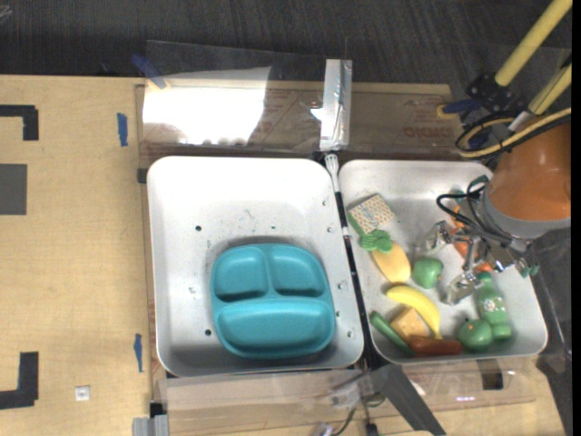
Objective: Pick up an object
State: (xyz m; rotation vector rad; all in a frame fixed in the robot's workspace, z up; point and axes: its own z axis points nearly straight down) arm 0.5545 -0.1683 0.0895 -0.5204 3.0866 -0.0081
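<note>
Deep in the crowded right bin (427,182), the hand (457,260) hangs.

Grey arm with an orange band

A broad, glossy orange band (537,184) is seen above a grey wrist section; black cables (458,209) are looped beside it, and a metallic gripper (460,260) with small orange and green fittings is carried below.

Arm w/ orange band (537,182) reaches in from right; gripper (461,260) down in right bin (413,182) among toy food: banana (414,302), green fruit (427,272), patterned card (370,214). Left bin (182,198) holds teal divided tray (270,300).
</note>
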